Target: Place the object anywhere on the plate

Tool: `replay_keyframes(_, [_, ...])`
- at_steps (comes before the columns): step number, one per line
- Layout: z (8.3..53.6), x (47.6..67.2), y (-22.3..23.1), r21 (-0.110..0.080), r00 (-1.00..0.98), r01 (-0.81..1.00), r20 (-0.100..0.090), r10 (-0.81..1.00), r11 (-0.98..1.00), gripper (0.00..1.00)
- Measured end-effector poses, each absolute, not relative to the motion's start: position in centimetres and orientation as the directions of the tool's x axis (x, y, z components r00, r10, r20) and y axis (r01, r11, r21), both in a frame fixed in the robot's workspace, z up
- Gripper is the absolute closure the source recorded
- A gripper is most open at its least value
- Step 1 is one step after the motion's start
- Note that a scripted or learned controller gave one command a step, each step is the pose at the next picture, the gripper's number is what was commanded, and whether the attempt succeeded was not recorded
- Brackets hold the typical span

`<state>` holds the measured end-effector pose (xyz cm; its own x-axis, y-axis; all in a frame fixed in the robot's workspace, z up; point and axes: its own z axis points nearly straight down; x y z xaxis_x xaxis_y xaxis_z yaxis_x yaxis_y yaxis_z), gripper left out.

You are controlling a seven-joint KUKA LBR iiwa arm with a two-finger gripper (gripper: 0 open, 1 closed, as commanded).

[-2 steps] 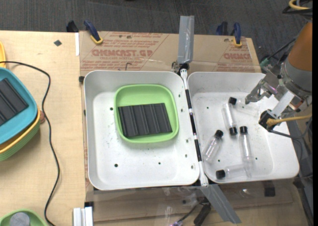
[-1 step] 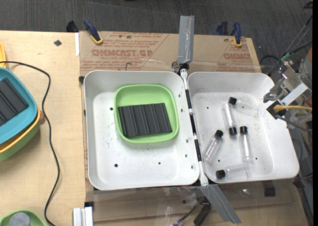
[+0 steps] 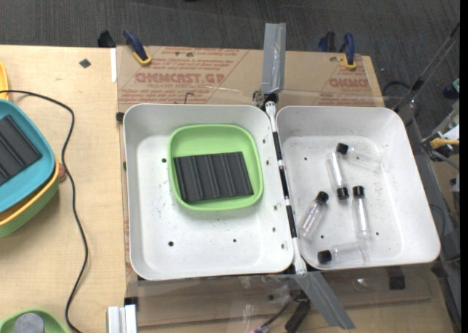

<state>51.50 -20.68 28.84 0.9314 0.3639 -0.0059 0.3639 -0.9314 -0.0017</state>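
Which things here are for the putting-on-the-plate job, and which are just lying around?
For the job:
green plate in the left bin
clear vials with black caps in the right bin

Just lying about:
dark ridged mat on the plate
stacked teal and yellow dishes
black cable
clamps

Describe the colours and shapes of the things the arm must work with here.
The plate is light green, square with rounded corners, carrying a dark ribbed pad. The right white bin holds clear tubes with black caps.
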Motion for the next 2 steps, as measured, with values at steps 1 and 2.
replay_keyframes(1, [28.8,50.8,-17.9,-0.001,0.979,0.204,-0.007,0.204,-0.979,0.00])
replay_keyframes(2, [27.0,50.8,-22.3,-0.002,0.980,0.199,-0.006,0.199,-0.980,0.00])
